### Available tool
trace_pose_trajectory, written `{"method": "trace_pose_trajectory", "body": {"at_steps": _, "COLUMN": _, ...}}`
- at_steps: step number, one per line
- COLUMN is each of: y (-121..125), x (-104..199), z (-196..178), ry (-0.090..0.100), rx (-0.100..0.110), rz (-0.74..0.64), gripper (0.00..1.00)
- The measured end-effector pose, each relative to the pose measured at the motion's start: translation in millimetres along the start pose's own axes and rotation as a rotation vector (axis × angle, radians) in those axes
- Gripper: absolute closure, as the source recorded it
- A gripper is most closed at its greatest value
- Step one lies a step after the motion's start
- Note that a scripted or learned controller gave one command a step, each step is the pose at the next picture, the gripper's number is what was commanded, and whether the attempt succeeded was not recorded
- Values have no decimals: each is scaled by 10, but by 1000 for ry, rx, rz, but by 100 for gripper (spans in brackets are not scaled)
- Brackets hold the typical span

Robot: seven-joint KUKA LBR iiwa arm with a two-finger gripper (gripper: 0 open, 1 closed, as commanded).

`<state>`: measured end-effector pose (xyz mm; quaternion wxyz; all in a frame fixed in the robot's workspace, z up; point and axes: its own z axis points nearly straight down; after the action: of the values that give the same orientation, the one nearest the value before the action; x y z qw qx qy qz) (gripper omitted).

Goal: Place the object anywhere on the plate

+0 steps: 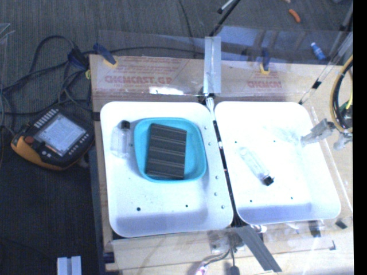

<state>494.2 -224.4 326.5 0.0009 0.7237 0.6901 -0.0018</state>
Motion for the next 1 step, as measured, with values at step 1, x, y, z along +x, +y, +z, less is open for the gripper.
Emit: {"method": "trace_pose_trajectory", "body": {"at_steps": 1, "y": 185, "x": 71, "z": -139, "ry": 2, "rx": 0, "rz": 85, "gripper": 0}}
